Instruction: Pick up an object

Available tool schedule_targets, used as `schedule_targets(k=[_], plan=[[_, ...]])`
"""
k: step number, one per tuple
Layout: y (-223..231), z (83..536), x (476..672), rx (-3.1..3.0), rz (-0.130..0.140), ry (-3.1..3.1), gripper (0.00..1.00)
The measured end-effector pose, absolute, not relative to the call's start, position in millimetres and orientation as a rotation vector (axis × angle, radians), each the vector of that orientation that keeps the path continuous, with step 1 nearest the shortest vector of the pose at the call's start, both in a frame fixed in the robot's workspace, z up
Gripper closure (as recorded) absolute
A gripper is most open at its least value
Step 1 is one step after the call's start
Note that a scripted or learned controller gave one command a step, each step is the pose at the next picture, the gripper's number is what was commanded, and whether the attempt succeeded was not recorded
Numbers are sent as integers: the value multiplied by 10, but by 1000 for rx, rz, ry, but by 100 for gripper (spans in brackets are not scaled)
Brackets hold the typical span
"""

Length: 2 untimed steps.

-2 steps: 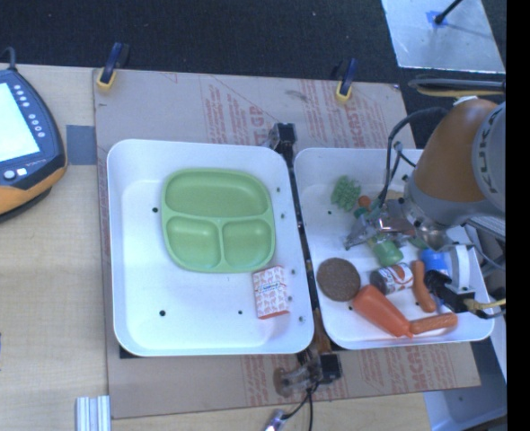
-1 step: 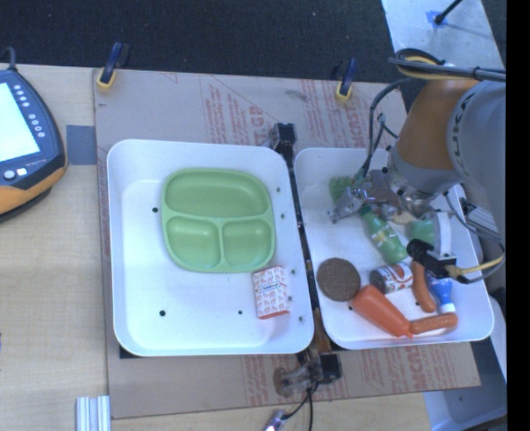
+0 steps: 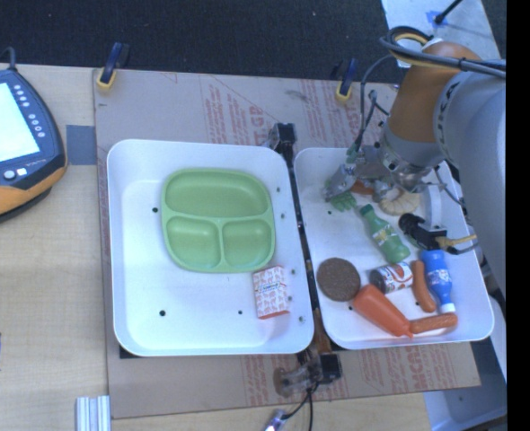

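My gripper [image 3: 350, 184] hangs low over the back of the right bin [image 3: 323, 232], just above a green piece [image 3: 343, 202] by its tips. A green bottle [image 3: 383, 233] lies just right of it. Further forward lie a brown round cookie [image 3: 339, 278], an orange carrot [image 3: 379, 311], a small can [image 3: 391, 278], sausages [image 3: 420, 285] and a blue bottle [image 3: 437, 278]. Nothing can be made out between the fingers.
The left bin [image 3: 135, 277] holds a green divided plate [image 3: 218, 219] and a small red-and-white packet [image 3: 270, 292]. A tablet-like pendant [image 3: 13, 142] lies at the far left of the bench. Clamps sit at the cardboard's back edge.
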State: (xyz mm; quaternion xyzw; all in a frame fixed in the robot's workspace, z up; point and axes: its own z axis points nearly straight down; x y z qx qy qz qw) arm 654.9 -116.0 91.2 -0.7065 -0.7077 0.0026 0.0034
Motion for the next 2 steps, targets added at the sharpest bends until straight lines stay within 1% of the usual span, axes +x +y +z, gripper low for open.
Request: schedule_targets(k=[1, 2], plan=[[-1164, 1019, 6554, -2211, 8, -2221, 100], [-475, 1928, 6049, -2214, 1, -2224, 100]])
